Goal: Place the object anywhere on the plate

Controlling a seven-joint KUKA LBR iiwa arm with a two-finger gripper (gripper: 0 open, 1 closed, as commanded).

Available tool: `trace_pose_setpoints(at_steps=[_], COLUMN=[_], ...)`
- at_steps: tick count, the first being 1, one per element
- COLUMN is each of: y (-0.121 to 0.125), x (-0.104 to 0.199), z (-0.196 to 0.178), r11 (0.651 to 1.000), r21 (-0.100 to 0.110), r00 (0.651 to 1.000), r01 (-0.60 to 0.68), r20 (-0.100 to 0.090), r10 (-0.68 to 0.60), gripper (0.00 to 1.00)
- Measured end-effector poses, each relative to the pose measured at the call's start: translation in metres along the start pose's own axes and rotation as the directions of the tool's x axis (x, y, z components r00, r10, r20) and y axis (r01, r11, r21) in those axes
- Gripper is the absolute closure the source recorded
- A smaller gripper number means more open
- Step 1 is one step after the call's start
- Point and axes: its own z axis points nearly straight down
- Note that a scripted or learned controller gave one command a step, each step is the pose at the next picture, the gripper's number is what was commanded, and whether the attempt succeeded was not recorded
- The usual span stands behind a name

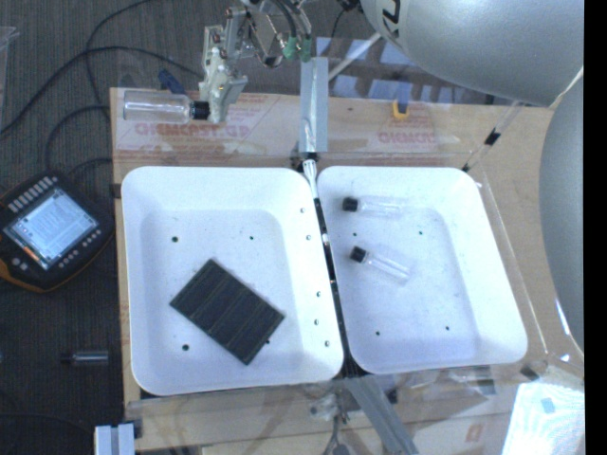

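Largest in our view is the grey KUKA arm [474, 27], bulking across the top right. Below it we see two white bins side by side: the left bin [152, 207] holds a dark ribbed rectangular plate [228, 311], lying flat and turned at a slant. The right bin [493, 292] holds two clear vials with black caps, one [375, 204] near its far edge, the other [379, 262] nearer the middle. The gripper [220, 88] hangs beyond the left bin's far edge, gripping a third clear vial [159, 108] by its black-capped end, held level above the bench.
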Motion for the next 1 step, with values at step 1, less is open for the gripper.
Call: trace_pose_setpoints(at_steps=[1], y=[0.0011], x=[-0.0007], z=[-0.0103], r11=[1.000], r21=[-0.003], r00=[1.000], r01=[0.000], r20=[0.004], r10=[0.000], gripper=[1.00])
